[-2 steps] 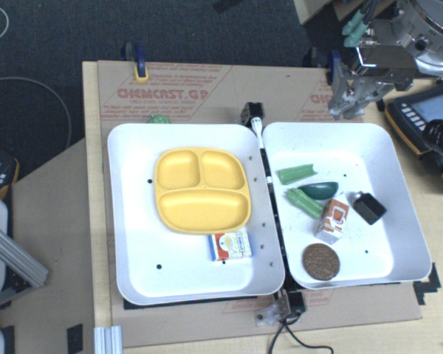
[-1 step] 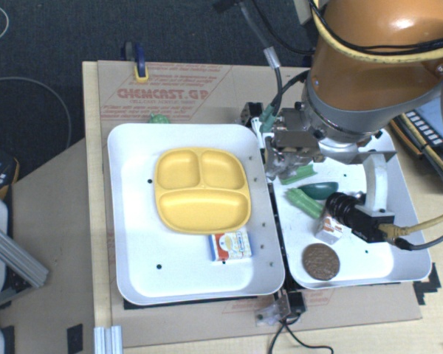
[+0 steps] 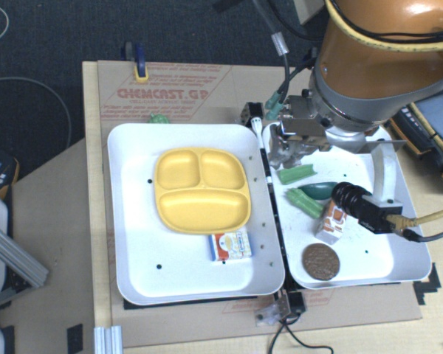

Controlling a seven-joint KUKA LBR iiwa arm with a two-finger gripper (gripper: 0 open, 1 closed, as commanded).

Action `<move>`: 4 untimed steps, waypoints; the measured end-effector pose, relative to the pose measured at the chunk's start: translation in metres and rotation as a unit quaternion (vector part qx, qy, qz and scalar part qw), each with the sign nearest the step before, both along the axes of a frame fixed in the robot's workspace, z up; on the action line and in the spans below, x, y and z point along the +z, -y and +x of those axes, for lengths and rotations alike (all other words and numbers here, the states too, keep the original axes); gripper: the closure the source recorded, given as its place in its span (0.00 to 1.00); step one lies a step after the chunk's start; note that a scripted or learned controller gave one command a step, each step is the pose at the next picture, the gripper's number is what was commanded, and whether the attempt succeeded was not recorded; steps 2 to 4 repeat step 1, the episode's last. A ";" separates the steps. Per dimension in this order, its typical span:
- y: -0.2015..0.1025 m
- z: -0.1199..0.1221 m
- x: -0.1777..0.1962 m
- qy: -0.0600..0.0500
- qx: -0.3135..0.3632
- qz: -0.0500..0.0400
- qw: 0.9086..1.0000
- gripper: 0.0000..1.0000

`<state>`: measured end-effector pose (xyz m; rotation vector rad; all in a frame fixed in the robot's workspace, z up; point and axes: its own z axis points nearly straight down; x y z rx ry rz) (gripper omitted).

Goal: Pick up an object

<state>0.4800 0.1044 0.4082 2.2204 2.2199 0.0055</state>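
Observation:
My gripper [image 3: 283, 152] hangs over the far left corner of the right bin [image 3: 399, 264], close to the wall between the two bins. Just below it lies a light green stick [image 3: 296, 174]. A second green stick [image 3: 304, 203] and a dark teal piece [image 3: 316, 190] lie a little nearer the camera. A small orange and white box [image 3: 331, 224] stands beside them, and a brown round disc [image 3: 320, 261] rests near the bin's front. The arm's wide grey and orange body covers the bin's far side.
The left bin [image 3: 133, 257] holds a yellow divided plate [image 3: 202, 189] and a small red, white and blue carton [image 3: 229, 245] in front of it. A blue and yellow clamp [image 3: 139, 63] sits at the cardboard's far edge.

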 end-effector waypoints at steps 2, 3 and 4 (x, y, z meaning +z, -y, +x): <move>0.000 0.001 0.010 0.001 0.000 0.000 1.000 1.00; 0.000 0.001 0.010 0.001 0.000 0.000 1.000 1.00; 0.000 0.001 0.010 0.001 0.000 0.000 1.000 1.00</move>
